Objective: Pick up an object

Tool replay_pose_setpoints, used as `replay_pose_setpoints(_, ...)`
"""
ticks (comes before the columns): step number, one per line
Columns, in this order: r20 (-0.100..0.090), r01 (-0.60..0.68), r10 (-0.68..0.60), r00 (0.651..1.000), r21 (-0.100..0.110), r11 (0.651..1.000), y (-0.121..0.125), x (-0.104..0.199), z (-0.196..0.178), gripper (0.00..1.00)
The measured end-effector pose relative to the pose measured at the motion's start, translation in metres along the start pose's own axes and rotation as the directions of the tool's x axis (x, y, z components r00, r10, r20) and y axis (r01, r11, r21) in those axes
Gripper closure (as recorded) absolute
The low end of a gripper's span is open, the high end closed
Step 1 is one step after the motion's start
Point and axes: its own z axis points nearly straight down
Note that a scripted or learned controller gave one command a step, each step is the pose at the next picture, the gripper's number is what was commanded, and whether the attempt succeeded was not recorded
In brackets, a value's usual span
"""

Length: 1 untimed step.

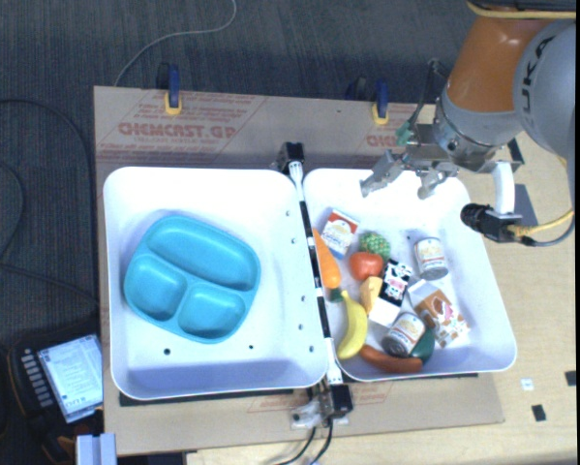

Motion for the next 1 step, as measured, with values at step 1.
replay_pose_setpoints(1,0.0,-0.001,0.001,1.0,-0.001,1.0,-0.05,-0.004,0.1454,0.0)
